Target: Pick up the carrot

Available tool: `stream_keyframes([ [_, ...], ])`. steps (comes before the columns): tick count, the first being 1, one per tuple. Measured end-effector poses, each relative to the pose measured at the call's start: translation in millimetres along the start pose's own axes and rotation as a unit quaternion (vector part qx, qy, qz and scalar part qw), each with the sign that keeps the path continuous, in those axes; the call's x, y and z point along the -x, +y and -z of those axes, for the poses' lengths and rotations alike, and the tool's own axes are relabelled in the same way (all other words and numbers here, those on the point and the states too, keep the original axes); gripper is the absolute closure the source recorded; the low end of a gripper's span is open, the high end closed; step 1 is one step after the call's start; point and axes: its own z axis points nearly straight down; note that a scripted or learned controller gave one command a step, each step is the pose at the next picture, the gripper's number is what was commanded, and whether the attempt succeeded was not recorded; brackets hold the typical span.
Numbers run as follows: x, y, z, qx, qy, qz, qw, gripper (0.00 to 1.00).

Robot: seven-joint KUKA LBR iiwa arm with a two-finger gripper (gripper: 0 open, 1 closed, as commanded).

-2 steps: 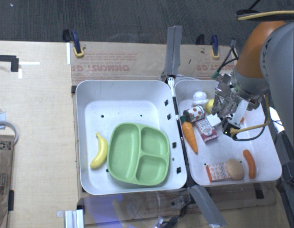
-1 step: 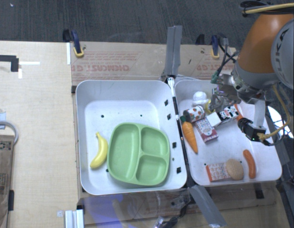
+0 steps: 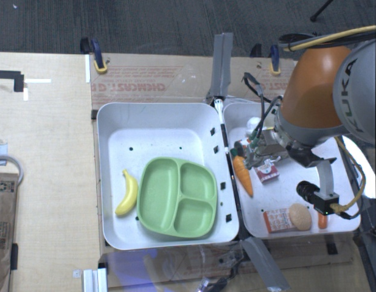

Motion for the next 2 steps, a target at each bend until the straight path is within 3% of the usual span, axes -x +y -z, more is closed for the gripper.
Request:
stream_keyframes([
  [1, -21, -14, -32, 0.001, 0.0, 0.176, 0.9844, 1.0],
  [2, -90, -24, -9, 0.001, -0.001, -0.005, 1.0, 1.0],
])
